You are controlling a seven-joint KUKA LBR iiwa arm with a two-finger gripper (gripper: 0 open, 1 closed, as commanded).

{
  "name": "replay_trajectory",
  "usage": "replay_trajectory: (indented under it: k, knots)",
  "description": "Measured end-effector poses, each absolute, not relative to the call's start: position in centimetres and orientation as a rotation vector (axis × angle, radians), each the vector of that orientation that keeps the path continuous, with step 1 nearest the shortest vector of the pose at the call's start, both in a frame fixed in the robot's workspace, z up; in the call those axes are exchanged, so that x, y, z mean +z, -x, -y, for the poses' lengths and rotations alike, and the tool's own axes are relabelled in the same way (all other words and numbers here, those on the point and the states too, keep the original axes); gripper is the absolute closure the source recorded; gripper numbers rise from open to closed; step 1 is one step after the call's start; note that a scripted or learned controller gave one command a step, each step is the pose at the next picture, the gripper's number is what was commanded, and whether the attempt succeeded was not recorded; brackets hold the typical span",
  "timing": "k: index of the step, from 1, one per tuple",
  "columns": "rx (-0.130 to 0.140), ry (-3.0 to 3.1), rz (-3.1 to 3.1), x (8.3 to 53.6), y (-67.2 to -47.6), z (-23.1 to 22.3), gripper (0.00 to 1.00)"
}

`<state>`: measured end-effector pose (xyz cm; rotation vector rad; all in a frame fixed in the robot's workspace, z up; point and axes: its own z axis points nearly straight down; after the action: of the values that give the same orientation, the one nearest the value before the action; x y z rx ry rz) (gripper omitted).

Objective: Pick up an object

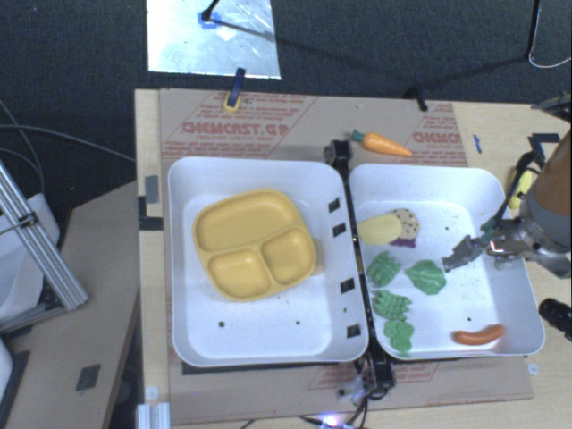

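Fingers of the gripper point(458, 256), too blurred to tell how far apart and clasping nothing visible, hung just right of the green lettuce leaf point(426, 277), the likeliest pick, lying mid-floor in the right bin point(487, 186) below the yellow potato point(379, 230).

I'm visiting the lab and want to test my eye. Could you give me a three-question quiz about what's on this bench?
1. True or false: the yellow tray lies in the left bin.
2. Which thing lies outside both bins, on the board beyond them? A) sausage B) carrot C) green leaf
3. Fill in: the sausage lies near the ___ corner of the right bin.

Key:
1. True.
2. B, the carrot.
3. Front right, the corner nearest the camera on the arm's side; the gripper hovers further back, beside a green leaf.
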<state>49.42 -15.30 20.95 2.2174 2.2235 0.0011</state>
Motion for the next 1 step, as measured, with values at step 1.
replay_trajectory:
  k: [1]
  knots:
    - [0.006, -2.215, -2.227, 8.14, -48.76, 9.27, 0.00]
